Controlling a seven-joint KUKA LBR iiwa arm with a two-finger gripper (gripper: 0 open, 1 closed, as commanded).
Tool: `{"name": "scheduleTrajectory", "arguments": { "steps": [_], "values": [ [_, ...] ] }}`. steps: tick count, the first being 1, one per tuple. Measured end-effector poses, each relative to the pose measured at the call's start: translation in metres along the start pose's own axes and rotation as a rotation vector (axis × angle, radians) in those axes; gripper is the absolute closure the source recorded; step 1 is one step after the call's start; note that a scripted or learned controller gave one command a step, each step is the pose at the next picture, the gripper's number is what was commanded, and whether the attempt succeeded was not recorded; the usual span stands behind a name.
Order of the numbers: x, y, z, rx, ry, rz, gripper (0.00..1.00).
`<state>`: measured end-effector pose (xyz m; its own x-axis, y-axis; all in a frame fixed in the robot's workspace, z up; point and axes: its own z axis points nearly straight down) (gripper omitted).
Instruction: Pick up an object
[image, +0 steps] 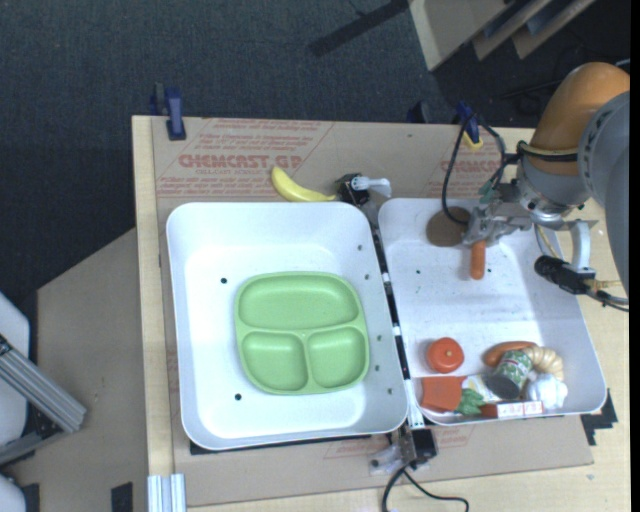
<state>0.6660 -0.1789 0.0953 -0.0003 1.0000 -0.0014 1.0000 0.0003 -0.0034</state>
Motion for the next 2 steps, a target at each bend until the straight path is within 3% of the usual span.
{"name": "scheduleTrajectory", "arguments": {
  "steps": [1, 2],
  "values": [
    [0.001, -0.058, -0.046, -0.001, 0.002, 0.003, 1.00],
    [0.074, -0.078, -0.096, -0.005, 0.005, -0.007, 1.00]
  ]
}}
